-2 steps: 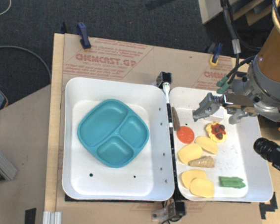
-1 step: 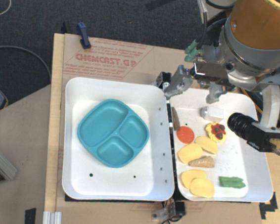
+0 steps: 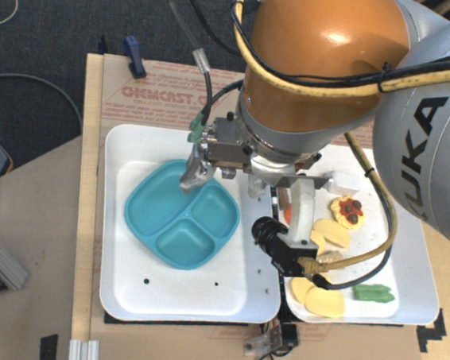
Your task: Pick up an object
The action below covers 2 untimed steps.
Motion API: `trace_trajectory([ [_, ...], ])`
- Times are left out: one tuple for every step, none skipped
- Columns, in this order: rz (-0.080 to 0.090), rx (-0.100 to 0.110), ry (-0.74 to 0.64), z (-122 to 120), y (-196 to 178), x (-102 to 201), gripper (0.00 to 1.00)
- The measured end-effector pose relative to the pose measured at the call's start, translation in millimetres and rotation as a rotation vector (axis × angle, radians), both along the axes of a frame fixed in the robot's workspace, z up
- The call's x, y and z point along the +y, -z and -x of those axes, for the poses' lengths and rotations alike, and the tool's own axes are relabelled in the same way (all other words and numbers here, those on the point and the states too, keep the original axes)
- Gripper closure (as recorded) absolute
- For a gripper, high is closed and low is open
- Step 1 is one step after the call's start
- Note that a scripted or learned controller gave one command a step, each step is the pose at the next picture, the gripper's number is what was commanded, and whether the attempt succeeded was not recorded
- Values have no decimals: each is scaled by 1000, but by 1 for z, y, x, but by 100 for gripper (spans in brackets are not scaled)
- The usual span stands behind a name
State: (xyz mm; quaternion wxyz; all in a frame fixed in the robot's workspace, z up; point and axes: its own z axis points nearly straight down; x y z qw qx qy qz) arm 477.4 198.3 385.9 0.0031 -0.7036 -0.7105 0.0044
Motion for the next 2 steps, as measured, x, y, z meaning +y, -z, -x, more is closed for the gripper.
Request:
trace_trajectory([
  [5,8,9,3,199,26,0],
  [-3,-9,13,-1,179,26,100],
])
